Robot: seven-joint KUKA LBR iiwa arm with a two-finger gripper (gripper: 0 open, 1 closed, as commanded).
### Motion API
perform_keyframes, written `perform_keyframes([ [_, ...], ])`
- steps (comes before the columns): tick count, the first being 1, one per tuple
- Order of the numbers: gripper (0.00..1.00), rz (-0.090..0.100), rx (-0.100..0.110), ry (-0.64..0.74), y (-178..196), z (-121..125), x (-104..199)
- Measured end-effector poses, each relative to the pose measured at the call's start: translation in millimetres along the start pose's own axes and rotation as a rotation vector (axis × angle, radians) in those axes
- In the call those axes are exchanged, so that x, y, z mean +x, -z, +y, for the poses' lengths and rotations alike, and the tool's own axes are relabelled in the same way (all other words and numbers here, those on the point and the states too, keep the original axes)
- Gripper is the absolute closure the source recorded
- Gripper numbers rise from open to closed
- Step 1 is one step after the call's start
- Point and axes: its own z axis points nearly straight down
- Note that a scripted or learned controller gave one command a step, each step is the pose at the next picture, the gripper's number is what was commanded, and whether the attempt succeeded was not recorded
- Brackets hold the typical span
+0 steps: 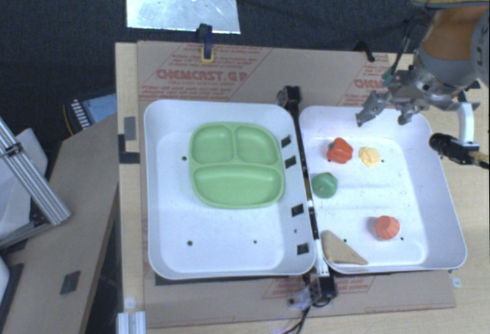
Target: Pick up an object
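The right bin (429,248) holds a red-orange piece (340,150), a small yellow piece (370,156), a green round piece (325,185), an orange-pink piece (387,227) and a tan wedge (343,249) at its near left corner. My gripper (385,112) hangs over the bin's far edge, above and behind the red and yellow pieces. Its fingers are spread apart with nothing between them.
The left bin (168,248) carries a green divided plate (235,165). A black clamp strip runs along the seam between the bins (300,171). A black fitting (452,147) sticks in over the right bin's right rim. Cardboard lies under both bins.
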Motion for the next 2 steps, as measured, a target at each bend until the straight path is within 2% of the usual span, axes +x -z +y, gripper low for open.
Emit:
perform_keyframes([
  [1, 0.0, -0.002, -0.012, 0.002, 7, 2, 0],
  [2, 0.0, -0.001, -0.008, 0.001, -50, -6, 3],
])
